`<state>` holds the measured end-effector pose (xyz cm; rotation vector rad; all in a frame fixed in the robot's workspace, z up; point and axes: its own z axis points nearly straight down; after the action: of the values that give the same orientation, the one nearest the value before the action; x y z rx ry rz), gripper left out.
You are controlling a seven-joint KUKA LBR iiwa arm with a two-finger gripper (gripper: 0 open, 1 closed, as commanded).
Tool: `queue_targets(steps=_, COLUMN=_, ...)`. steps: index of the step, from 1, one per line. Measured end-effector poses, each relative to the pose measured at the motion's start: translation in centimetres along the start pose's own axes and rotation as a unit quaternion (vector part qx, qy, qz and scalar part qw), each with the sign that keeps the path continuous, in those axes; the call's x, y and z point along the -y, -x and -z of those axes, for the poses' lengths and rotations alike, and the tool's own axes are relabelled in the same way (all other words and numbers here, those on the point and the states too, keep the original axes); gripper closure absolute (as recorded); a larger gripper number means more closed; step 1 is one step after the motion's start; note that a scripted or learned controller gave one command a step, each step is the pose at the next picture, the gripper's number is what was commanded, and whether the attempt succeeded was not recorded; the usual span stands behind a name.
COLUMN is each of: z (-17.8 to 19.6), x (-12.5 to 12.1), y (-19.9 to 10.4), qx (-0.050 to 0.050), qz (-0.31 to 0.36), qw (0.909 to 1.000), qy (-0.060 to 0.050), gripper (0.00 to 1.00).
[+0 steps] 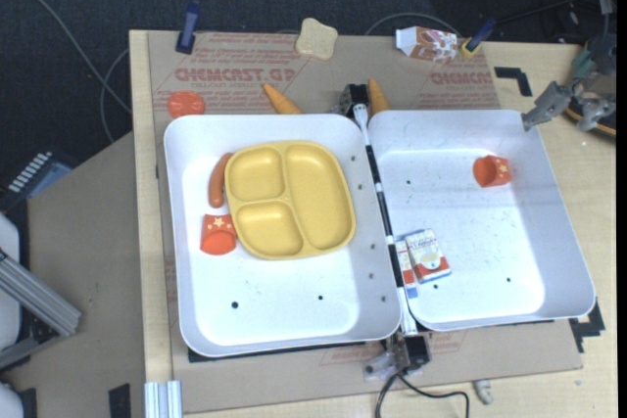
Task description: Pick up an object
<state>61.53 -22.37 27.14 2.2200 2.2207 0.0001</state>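
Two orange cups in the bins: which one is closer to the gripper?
The orange cup in the right bin, lying near its far-right corner, close to the gripper. The other cup sits beside the yellow tray.

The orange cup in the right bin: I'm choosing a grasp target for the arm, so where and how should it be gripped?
The orange cup lies tipped on its side, alone on the floor of the right bin, well away from the small carton. Probably best: come straight down from above and close across its round body, fingers on either side of its width. Nothing crowds it, though it may roll.

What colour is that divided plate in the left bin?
Yellow. The divided plate shows clearly in the camera view.
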Motion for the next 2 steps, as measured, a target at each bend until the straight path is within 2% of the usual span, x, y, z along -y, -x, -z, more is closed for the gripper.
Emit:
queue_targets(steps=1, z=-14.1, x=-4.9, y=-0.2, qx=-0.002, qz=0.0, qw=1.0, qy=-0.004, gripper=0.0)
queue_targets(steps=2, z=-18.7, x=-2.7, y=-1.3, qx=-0.002, qz=0.001, qw=1.0, qy=-0.002, gripper=0.0)
